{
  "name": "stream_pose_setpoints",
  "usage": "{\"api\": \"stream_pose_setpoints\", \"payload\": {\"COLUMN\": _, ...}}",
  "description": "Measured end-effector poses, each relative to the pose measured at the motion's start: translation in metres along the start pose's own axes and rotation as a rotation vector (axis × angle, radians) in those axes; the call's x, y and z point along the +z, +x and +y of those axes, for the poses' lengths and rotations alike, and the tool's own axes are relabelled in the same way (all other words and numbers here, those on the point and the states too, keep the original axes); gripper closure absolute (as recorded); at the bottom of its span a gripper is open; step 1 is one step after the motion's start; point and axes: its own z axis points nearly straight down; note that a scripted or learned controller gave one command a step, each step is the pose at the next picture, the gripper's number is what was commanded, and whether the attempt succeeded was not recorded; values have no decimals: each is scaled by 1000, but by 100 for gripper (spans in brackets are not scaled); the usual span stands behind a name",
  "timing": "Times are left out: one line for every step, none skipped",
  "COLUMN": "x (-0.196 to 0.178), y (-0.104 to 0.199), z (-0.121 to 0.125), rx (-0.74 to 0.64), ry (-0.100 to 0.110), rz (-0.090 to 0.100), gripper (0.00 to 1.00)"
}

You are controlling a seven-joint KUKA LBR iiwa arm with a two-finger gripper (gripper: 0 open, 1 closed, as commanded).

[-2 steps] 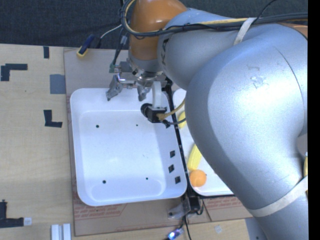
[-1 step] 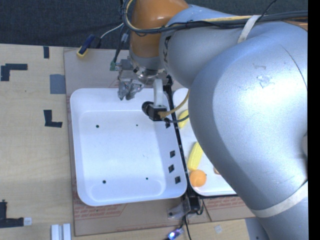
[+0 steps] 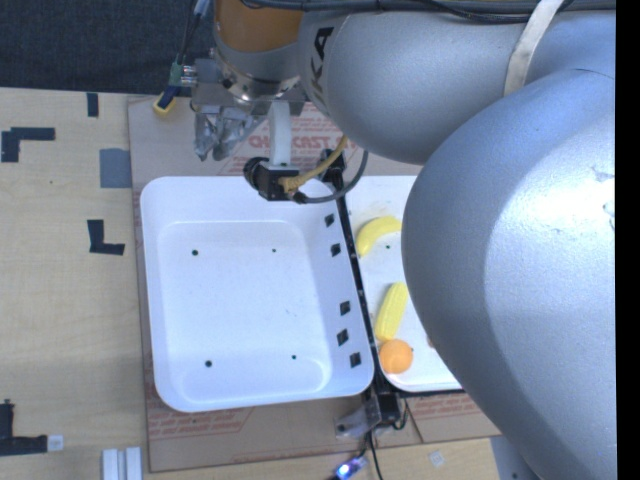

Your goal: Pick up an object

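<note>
Two bins [image 3: 160, 268], gripper [image 3: 215, 143] above; banana [image 3: 378, 233]

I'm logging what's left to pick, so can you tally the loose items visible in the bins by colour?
Yellow: 2, a rounded piece and a longer piece, both in the right bin.
Orange: 1, a small round item at the right bin's near edge.
Total: 3 visible; the arm covers much of the right bin, so more may be hidden.
</note>
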Motion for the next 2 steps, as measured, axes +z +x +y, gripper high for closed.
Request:
{"api": "stream_pose_setpoints", "payload": {"x": -124, "y": -6, "z": 29, "rx": 8, "ry": -3, "rz": -4, "gripper": 100}}
{"api": "stream_pose_setpoints", "payload": {"x": -124, "y": -5, "z": 28, "rx": 7, "ry": 12, "rz": -11, "gripper": 100}}
